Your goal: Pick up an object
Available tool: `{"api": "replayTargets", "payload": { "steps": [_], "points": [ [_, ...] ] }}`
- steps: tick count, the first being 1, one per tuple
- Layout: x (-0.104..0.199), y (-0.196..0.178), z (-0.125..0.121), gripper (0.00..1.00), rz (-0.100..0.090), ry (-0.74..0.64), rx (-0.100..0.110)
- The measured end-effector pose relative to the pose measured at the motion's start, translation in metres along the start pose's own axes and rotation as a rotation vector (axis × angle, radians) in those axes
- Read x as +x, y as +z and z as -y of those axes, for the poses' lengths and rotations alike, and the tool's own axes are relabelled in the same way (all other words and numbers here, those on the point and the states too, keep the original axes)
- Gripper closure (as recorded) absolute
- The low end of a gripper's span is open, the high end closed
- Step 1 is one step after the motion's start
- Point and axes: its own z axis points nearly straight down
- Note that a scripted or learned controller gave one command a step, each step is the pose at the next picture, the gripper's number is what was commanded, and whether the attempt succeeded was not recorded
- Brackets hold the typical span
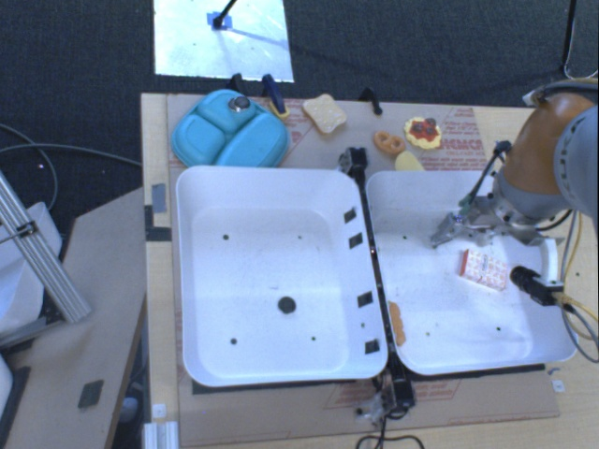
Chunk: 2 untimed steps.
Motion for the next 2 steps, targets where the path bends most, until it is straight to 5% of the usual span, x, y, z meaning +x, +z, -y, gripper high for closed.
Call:
{"api": "replayTargets", "payload": {
  "steps": [1, 2],
  "points": [
    [0.049, 0.0, -0.061, 0.0, -0.004, -0.003, -0.002],
    [-0.008, -0.002, 0.005, 0.0, -0.001, 0.009, -0.002]
  ]
}}
